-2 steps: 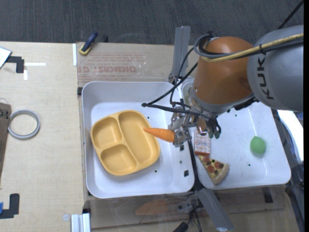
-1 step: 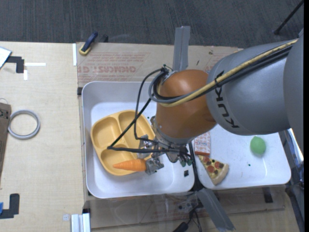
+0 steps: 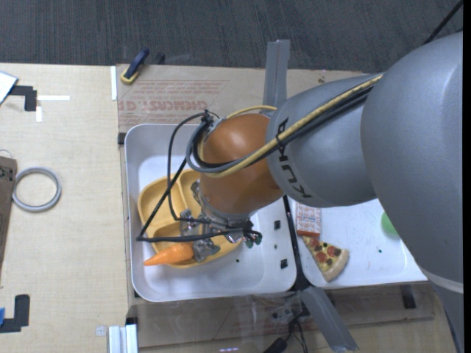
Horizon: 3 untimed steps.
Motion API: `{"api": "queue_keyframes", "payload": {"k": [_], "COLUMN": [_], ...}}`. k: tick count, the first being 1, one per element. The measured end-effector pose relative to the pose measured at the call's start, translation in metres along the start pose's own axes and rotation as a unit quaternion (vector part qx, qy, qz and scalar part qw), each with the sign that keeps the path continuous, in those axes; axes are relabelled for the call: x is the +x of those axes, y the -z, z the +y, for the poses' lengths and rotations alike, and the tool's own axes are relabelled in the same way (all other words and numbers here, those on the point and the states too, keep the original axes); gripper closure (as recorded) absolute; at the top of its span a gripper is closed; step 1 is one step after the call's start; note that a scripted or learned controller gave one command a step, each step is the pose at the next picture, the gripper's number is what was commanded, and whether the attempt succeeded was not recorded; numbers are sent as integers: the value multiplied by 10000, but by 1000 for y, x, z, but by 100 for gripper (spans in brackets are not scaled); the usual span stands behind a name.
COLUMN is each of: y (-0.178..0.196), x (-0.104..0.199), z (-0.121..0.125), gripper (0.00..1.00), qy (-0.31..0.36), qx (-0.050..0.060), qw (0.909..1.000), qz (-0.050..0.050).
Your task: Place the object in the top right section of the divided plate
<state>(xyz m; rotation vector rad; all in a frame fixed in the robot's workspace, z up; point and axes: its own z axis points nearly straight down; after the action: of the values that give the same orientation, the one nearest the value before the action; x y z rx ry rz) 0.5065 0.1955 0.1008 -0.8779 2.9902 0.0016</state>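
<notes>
Orange carrot (image 3: 171, 254), yellow divided plate (image 3: 158, 201), white bin (image 3: 140, 168), red-topped pizza slice (image 3: 328, 259), grey tape ring (image 3: 34, 189).

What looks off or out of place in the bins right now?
The toy carrot lies across the yellow divided plate's near rim, its tip hanging over onto the left bin floor rather than sitting in a section. The pizza slice in the right bin looks normal.

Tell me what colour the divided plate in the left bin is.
Yellow. The divided plate shows in the camera view, partly under the arm, with an orange carrot at its lower edge.
</notes>
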Motion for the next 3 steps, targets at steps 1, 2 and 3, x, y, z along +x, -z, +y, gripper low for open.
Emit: {"api": "queue_keyframes", "payload": {"k": [1,2,3], "y": [0,10,5], "x": [12,18,14], "z": [-42,-35,-28], "gripper": [100,100,100], "qy": [1723,3692,3429], "qx": [-44,-23,34], "qw": [9850,9293,9393], "qz": [-5,-8,-43]}}
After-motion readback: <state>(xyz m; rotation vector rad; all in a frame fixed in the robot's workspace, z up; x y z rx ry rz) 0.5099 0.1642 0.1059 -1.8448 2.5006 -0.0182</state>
